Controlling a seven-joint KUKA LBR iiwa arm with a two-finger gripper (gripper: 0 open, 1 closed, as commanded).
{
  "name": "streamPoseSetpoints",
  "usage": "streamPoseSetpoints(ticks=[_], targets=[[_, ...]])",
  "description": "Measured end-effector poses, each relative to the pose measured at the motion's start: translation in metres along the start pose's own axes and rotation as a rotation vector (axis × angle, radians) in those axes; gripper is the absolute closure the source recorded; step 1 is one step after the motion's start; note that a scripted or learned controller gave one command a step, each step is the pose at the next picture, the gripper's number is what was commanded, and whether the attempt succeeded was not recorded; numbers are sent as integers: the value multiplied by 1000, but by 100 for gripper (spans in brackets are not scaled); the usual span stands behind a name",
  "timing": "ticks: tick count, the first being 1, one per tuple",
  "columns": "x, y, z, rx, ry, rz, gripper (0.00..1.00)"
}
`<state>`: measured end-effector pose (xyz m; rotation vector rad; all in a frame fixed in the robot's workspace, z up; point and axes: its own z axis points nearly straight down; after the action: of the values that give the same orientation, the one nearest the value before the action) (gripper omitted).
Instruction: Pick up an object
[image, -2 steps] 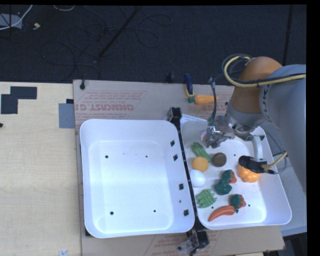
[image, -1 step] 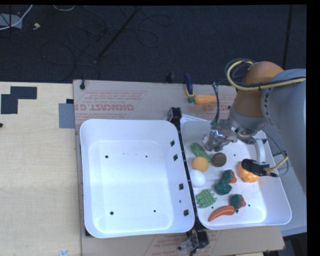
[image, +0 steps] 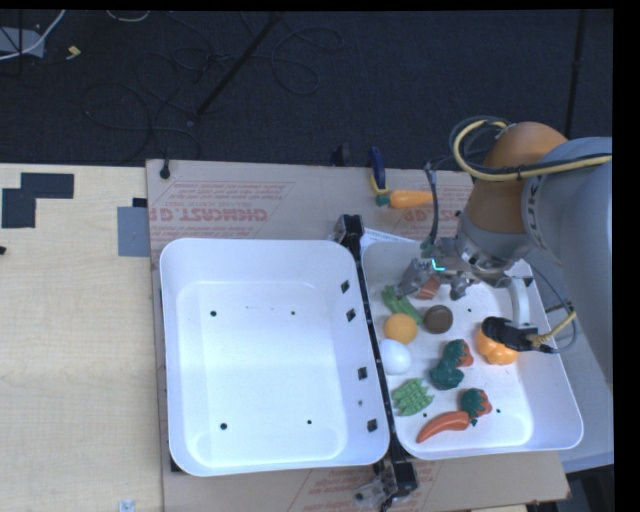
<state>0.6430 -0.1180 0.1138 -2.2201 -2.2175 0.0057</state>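
Note:
My gripper (image: 437, 280) is low over the far part of the right bin (image: 545, 430), open, with its grey fingers (image: 414, 276) spread. A small red-orange piece (image: 430, 289) lies between them on the bin floor. Just below it are a brown ball (image: 438, 319), an orange ball (image: 401, 328) and a long green vegetable (image: 397, 302). Nothing is lifted.
The right bin also holds a white egg (image: 396, 356), a green leafy piece (image: 410, 397), two dark green pieces (image: 447, 375), an orange pepper (image: 492, 349), a red chili (image: 443, 427) and a red fruit (image: 476, 402). The left bin (image: 180, 300) adjoins it. An orange-handled tool (image: 405, 199) lies behind.

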Motion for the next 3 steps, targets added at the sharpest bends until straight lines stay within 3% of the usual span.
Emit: streamPoseSetpoints(ticks=[1, 2, 3], targets=[[-44, 1, 27, -3, 0, -1, 0], [-45, -1, 17, 4, 1, 0, 100], [-16, -4, 29, 20, 2, 0, 100]])
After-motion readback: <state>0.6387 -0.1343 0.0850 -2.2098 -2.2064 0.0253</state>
